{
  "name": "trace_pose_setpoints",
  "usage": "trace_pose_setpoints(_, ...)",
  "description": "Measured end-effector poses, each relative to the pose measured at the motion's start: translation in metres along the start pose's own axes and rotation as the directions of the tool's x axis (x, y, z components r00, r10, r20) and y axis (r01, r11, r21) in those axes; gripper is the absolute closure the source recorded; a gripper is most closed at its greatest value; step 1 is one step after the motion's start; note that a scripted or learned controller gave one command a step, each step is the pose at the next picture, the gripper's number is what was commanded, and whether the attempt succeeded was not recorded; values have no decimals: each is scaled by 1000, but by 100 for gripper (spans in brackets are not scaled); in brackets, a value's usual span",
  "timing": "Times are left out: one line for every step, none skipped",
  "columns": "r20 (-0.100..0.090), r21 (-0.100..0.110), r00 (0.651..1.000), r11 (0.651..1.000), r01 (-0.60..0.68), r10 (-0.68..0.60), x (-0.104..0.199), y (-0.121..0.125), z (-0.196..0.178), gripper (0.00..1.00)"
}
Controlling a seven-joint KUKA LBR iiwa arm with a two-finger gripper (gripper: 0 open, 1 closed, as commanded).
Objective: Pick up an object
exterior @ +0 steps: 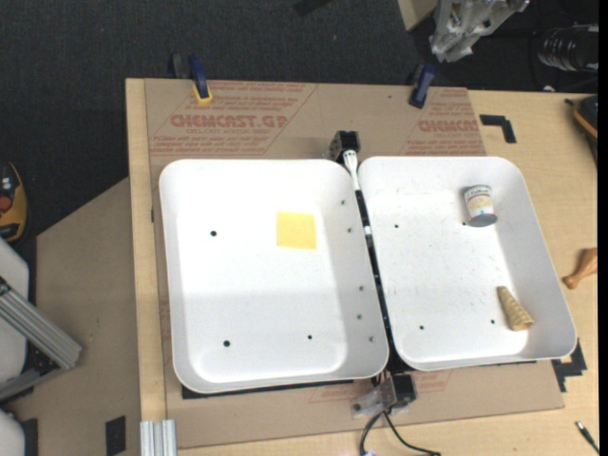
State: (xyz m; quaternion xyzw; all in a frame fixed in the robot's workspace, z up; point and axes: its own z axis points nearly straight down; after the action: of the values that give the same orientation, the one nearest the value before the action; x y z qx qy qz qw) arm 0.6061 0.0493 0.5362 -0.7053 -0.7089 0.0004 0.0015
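Yellow square, flat and bright like a sticky note, lies in the left bin, a bit above its middle. The right bin holds two things. A small round jar with a grey lid and a pale label lies near the upper right corner. A tan cone, like a tiny ice cream cone, lies near the lower right side. The gripper hangs at the top right of the frame, well above both bins and far from every object.
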Motion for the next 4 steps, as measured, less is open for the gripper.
trace_pose_setpoints(3, 9, 1000, 1000, -6, 6, -1, 52, 120, 100)
trace_pose_setpoints(2, 4, 1000, 1000, -2, 2, 41, 61, 181, 100)
trace_pose_setpoints(-1, -23, 1000, 1000, -2, 2, 49, 61, 33, 100)
trace_pose_setpoints(3, 7, 1000, 1000, -3, 3, 69, 60, 123, 100)
